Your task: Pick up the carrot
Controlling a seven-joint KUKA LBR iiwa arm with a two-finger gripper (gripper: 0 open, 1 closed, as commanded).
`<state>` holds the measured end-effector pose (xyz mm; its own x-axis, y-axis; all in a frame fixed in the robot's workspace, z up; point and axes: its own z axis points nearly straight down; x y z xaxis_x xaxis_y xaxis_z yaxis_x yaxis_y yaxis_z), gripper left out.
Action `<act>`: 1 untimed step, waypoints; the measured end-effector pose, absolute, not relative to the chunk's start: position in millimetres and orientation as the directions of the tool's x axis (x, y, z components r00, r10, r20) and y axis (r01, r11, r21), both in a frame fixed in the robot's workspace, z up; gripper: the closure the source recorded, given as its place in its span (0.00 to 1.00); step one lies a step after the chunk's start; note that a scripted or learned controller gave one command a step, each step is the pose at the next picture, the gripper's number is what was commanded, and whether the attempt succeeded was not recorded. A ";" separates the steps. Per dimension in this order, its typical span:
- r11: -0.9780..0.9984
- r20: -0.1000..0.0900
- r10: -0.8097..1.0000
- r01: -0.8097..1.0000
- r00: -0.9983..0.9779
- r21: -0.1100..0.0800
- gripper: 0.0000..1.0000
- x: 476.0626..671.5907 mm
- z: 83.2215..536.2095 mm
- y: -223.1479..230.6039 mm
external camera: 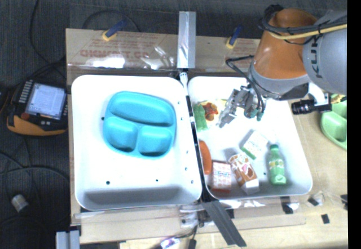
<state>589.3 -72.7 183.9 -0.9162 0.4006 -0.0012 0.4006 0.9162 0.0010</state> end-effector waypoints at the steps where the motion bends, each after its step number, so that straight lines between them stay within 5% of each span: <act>1: 0.939 -0.023 0.344 0.344 -0.939 0.005 1.00 653.4 113.7 -95.2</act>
